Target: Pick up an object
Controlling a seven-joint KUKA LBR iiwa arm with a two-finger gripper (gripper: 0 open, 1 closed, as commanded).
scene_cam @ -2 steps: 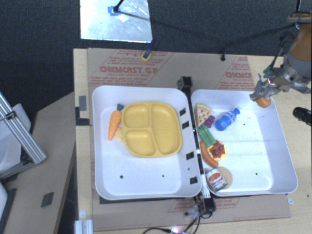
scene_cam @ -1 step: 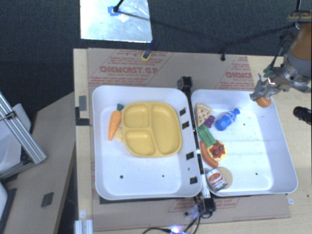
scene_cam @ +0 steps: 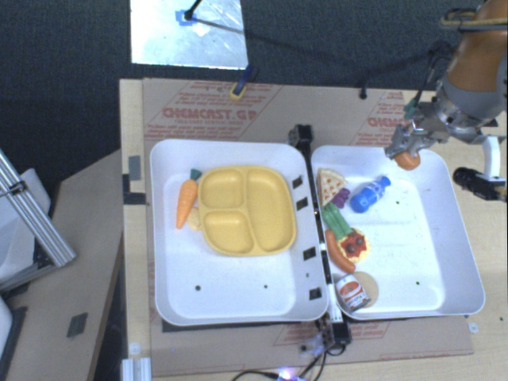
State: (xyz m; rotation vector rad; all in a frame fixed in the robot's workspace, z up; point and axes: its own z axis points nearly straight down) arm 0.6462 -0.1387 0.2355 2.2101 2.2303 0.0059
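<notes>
Arm (scene_cam: 476, 62) cut by right edge; pale item (scene_cam: 194, 221) half-hidden under yellow plate (scene_cam: 242, 210).

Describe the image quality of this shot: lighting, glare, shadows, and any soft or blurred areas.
Camera view: even overhead light, with soft, faint shadows under the yellow plate and carrot; strong glare on the shiny sheet at top; the white bins are bright but not washed out; the gripper and the orange object at its tip look slightly soft; the overall picture is coarse, so small toys lack detail.
</notes>
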